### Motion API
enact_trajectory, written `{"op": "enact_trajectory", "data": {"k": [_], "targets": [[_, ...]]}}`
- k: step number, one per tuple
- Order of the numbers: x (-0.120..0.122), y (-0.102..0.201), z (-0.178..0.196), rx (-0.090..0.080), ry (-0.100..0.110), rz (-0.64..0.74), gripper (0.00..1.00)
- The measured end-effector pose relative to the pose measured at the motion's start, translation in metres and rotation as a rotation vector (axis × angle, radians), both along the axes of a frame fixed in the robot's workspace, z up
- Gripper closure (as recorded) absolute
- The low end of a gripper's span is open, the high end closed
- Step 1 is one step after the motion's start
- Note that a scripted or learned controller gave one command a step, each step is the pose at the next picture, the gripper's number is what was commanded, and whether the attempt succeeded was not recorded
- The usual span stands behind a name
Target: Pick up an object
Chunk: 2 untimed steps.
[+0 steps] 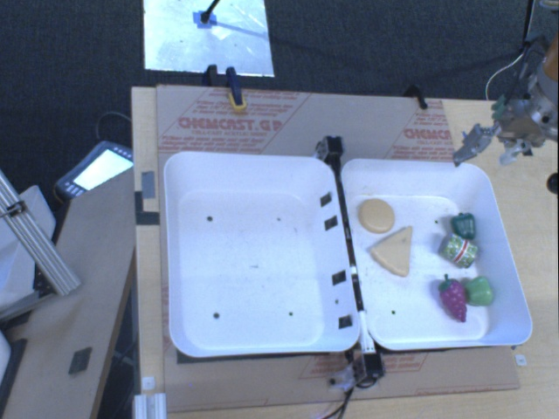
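Arm end-effector, top right of frame, past the bench's far right corner

Gripper (491, 143): bare grey metal, 2 thin fingers (466, 144), each a slim angular piece with a lighter tip. Wrist block (534, 112) above them is grey with a tan/orange patch at its upper edge, partly cropped by the frame. Small teal-green bit sits on the block's left side. Thin light cable (507, 70) loops from the wrist up and left; a dark straight line runs up to the top edge of the frame beside it. Screws and markings too blurred to read.
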State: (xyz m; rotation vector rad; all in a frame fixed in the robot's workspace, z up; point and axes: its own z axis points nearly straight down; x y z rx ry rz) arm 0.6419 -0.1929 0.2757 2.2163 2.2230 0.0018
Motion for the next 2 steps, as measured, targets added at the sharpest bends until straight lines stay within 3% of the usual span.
{"op": "enact_trajectory", "data": {"k": [1,2], "targets": [[0.001,0.000,0.012,-0.001,-0.005,0.004,1.00],[0.029,0.082,0.067,0.002,-0.007,0.009,1.00]]}}
